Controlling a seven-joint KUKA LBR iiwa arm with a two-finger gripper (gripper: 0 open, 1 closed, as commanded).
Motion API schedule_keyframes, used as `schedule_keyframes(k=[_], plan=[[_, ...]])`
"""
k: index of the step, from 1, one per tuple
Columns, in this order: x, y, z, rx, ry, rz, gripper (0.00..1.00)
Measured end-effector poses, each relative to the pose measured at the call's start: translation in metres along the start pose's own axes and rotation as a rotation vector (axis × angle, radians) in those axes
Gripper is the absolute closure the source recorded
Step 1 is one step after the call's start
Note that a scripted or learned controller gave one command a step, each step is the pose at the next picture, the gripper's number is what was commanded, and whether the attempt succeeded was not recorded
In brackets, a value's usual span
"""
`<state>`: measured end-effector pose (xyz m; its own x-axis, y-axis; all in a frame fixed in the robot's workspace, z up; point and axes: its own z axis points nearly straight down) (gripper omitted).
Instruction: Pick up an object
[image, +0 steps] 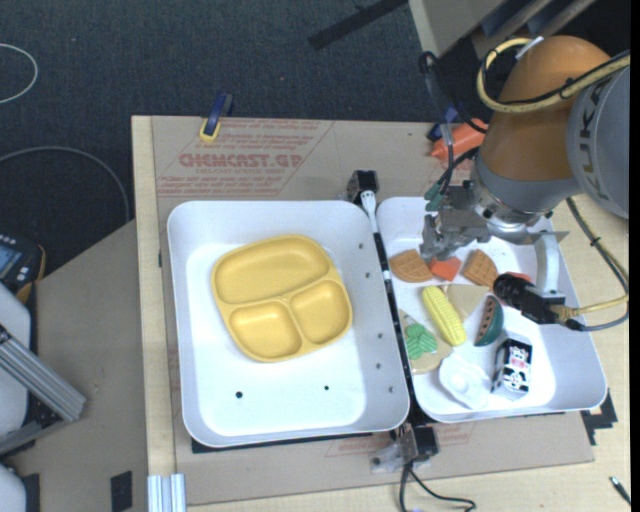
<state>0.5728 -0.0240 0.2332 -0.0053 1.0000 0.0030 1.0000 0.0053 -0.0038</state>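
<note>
Two white bins sit side by side on the bench; the left bin holds just a yellow divided tray, with bare floor along its front and left walls. The right bin is crowded: the toys bunch against the shared divider, leaving little free floor except a strip by the right wall. The gripper is down in the far-left part of the right bin, just over an orange piece between a brown cookie-like piece and a tan waffle-like piece. Can't tell whether its fingers are spread or closed; the wrist body and cables hide them. Nearer the front lie a yellow corn cob, a watermelon slice, a green leafy piece, a white lump and a black-and-white cow-print carton. The arm's orange band covers the bin's far-right corner.
</note>
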Motion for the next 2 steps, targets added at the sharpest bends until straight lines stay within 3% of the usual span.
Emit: schedule_keyframes(k=[2], plan=[[0.076, -0.058, 0.004, 0.002, -0.002, 0.003, 1.00]])
